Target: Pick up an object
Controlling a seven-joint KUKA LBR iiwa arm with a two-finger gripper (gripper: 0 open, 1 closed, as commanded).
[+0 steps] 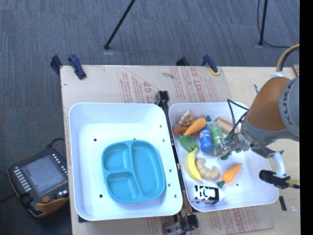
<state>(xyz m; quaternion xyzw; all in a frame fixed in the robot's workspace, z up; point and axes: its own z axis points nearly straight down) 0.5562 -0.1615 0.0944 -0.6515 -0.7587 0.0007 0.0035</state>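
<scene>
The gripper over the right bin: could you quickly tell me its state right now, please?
Gripper: low among the toys in the right bin; open or shut cannot be told.

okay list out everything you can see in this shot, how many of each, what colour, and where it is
white bins: 2, white, side by side on the bench
divided plate: 1, blue, in the left bin
carrots: 2, orange, right bin, one at the back, one toward the front
banana: 1, yellow, middle of the right bin
leafy vegetable: 1, green, just behind the banana
bottle: 1, blue, beside the back carrot
croissant-like piece: 1, tan, right of the banana
black and white item: 1, front of the right bin
clamps: 2 clearly visible, blue, back edge of the bench
control pendant: 1, grey and orange, floor at left
arm: 1, grey with orange band, from the right
tool: 1, low over the right bin
</scene>
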